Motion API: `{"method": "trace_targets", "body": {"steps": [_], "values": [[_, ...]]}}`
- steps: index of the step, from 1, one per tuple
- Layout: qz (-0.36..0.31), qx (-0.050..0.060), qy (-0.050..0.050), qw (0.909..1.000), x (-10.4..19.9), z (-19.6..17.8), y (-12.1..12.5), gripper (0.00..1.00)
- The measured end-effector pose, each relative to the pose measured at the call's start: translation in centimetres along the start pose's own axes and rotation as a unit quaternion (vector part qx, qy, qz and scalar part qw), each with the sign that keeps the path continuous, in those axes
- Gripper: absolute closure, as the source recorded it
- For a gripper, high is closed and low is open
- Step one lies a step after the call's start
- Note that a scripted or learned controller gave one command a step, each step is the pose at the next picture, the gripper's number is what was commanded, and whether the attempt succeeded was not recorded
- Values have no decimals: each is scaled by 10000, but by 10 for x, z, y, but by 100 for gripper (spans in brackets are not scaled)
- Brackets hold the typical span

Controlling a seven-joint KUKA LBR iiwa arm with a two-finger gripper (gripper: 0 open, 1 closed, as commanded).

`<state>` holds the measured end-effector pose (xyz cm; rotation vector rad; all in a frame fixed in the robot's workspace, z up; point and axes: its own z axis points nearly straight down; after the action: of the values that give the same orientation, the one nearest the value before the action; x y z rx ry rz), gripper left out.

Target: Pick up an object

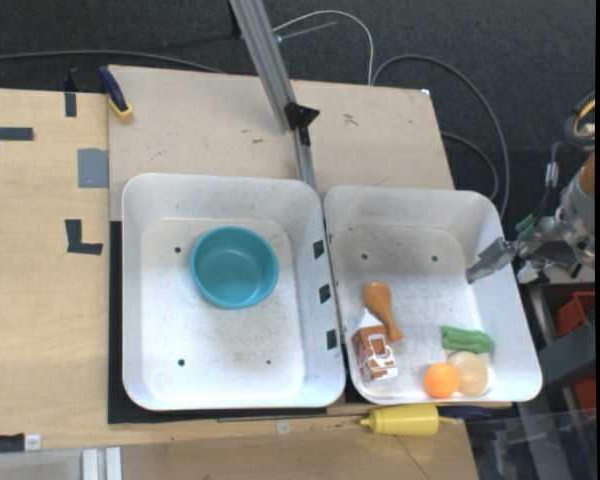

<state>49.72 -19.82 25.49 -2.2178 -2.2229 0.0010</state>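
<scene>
Crowding beside the round orange plastic ball [441, 380] risks a glancing miss; the grey two-finger gripper [487, 260], finger state unclear, hovers well above-right of it.

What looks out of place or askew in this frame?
The yellow bottle lies on its side outside the right bin, against its near rim. The other small items sit inside that bin, and the teal bowl sits upright in the left bin.

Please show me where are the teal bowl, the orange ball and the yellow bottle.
teal bowl [234, 267]: camera view, the bowl's inside bottom.
orange ball [441, 380]: camera view, the ball's top.
yellow bottle [408, 420]: camera view, middle of its body.
</scene>
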Motion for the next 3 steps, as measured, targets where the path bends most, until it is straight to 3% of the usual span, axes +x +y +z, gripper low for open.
{"method": "trace_targets", "body": {"steps": [1, 3], "values": [[1, -2, -1, 10000, 0, 0, 0, 0], [7, 24, 1, 10000, 2, 88, 1, 0]]}}
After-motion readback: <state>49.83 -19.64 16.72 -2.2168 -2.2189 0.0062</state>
